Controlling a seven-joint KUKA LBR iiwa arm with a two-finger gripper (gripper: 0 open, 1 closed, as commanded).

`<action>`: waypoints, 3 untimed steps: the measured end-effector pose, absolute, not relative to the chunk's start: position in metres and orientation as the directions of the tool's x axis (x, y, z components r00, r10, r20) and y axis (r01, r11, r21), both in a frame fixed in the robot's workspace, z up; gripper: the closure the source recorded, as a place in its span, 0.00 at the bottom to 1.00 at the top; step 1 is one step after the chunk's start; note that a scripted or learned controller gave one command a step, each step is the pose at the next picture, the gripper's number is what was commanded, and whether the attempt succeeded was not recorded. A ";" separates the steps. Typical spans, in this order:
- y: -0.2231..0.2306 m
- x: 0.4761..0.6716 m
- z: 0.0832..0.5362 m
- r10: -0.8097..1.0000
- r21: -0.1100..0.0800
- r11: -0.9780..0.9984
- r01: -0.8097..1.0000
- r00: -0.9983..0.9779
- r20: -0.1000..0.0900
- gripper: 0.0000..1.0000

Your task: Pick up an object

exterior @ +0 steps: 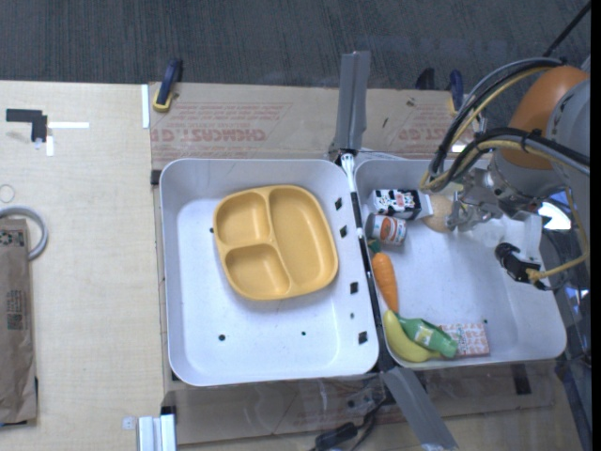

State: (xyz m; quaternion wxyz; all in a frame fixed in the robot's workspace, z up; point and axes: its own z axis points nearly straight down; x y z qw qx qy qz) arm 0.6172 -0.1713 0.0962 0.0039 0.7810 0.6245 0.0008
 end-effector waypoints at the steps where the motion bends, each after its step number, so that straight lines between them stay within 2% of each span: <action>1: -0.193 0.646 0.168 0.988 0.001 -0.157 0.988 0.157 -0.003 0.00; 2: -0.152 0.571 0.091 0.972 -0.002 -0.234 0.972 0.234 -0.001 0.00; 3: -0.161 0.618 0.191 0.933 -0.001 -0.361 0.933 0.361 -0.003 0.00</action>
